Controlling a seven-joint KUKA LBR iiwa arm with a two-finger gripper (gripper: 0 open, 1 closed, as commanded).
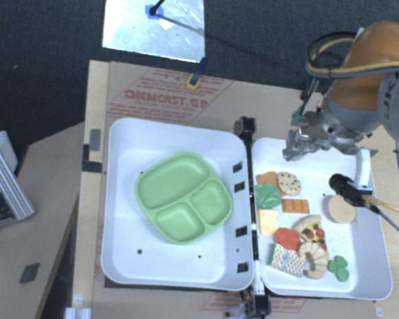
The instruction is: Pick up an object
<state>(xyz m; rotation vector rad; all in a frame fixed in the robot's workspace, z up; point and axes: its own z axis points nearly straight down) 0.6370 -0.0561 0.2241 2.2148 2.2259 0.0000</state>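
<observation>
My gripper (pixel 294 148) hangs over the back left corner of the right bin (pixel 379 270), above bare white floor. Nothing is visibly held in it. Just in front of it lie toy foods: a chocolate-chip cookie (pixel 288 182), a brown cracker (pixel 267 178), a green leaf (pixel 267 196) and an orange wafer (pixel 295 206). Nearer the front sit a yellow cheese square (pixel 269 221), a pizza slice (pixel 310 229), a red tomato piece (pixel 288 237), a shrimp (pixel 314 258), a patterned block (pixel 286 261) and a green broccoli (pixel 340 268). A tan disc (pixel 340 210) lies to the right.
The left bin (pixel 115 253) holds a green divided plate (pixel 183 197). A black divider with clips (pixel 247 196) runs between the bins. A black fitting with a yellow cable (pixel 345 187) lies over the right bin's right side. The arm's orange band (pixel 376 60) looms at the back right.
</observation>
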